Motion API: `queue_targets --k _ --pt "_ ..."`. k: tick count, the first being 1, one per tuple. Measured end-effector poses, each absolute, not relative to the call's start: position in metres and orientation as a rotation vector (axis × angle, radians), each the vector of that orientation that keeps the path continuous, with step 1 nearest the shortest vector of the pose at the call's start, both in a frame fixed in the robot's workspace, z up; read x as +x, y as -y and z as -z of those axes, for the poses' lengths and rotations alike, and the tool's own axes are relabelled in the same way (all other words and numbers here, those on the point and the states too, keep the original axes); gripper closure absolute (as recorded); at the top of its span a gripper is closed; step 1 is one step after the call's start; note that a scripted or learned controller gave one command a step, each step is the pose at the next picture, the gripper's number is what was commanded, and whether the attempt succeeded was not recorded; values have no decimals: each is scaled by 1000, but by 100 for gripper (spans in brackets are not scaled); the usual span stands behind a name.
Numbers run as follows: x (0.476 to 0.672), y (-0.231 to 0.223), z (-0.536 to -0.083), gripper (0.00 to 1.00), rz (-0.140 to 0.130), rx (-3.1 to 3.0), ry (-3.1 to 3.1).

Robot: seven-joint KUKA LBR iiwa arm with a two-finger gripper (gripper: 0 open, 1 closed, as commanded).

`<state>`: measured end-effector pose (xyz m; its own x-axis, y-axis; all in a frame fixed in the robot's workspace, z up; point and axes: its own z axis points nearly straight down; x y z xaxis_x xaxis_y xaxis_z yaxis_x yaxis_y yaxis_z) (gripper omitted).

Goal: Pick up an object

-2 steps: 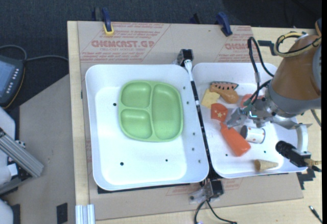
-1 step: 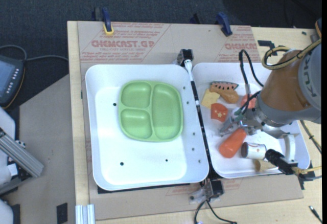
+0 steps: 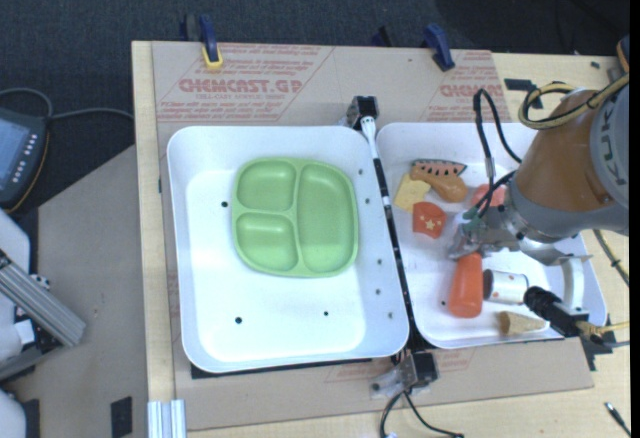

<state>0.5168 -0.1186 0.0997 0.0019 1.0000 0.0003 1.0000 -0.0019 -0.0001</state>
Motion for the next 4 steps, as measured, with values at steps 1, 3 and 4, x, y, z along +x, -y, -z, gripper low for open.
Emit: queue_targets --k 1,3,4 --pt "527 114 -150 100 5 -2224 2227" --pt "537 115 -226 100 3 -2223 2225" --pt "570 61 -219 100 4 -2216 2231"
